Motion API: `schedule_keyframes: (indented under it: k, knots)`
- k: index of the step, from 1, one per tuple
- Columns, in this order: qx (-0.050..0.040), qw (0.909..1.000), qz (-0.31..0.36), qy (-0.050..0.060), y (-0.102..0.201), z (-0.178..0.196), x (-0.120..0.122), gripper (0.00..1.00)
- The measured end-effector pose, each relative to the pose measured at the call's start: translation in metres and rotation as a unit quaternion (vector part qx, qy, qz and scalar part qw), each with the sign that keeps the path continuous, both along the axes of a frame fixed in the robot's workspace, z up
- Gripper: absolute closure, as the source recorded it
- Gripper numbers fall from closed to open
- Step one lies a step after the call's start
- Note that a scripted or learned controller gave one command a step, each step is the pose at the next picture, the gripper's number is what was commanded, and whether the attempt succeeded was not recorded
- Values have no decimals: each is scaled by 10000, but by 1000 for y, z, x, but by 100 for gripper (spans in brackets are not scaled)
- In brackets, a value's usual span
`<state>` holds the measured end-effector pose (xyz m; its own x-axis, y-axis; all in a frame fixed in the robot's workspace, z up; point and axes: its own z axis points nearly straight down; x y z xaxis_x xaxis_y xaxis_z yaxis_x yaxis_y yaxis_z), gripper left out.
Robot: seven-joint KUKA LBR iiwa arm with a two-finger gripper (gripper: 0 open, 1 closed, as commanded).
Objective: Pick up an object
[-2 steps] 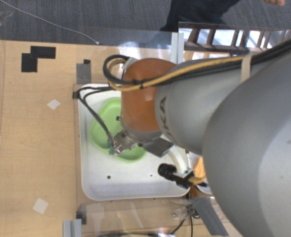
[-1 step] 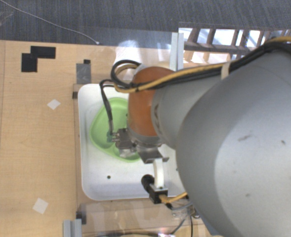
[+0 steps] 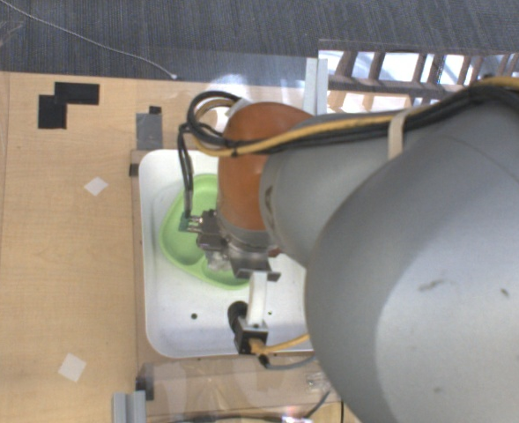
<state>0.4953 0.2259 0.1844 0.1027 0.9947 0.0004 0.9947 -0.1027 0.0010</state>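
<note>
Tool [image 3: 213,249] position can be made out low in the shallow white plastic bin [image 3: 166,324], directly over a lime-green, rounded, soft-looking object [image 3: 181,236] that lies in the half of the bin toward the bench's far edge; whether the tool is spread or pressed together cannot be told, since it is masked by the wrist with its orange band [image 3: 246,179] and by the bulk of the grey arm [image 3: 418,271]. The green object is seen spreading out to the left of the wrist, close to the bin's left wall, and it appears to be touched or nearly touched from above, though contact cannot be confirmed. The step in hand is judged to be the descent and closing on this object. For it to be done well, the tool should be centred over a raised part of the object rather than its thin margin, pressed down only until the bin floor is nearly met, and closed fully before any lift is begun. A straight, slow lift is advised, so that a loose pinch is revealed early. The black cable loop [image 3: 202,117] beside the wrist should be kept clear of the bin wall.
</note>
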Motion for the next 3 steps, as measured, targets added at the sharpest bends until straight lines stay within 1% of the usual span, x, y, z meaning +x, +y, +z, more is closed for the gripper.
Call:
schedule_keyframes:
  k: [1, 2, 3]
  knots:
    - [1, 9778, -2093, 3, 9, 17, 11, 100]
    - [4, 9955, 950, -7, 9, 43, -8, 100]
    - [-3, 9939, -1101, 12, 1, 16, -9, 100]
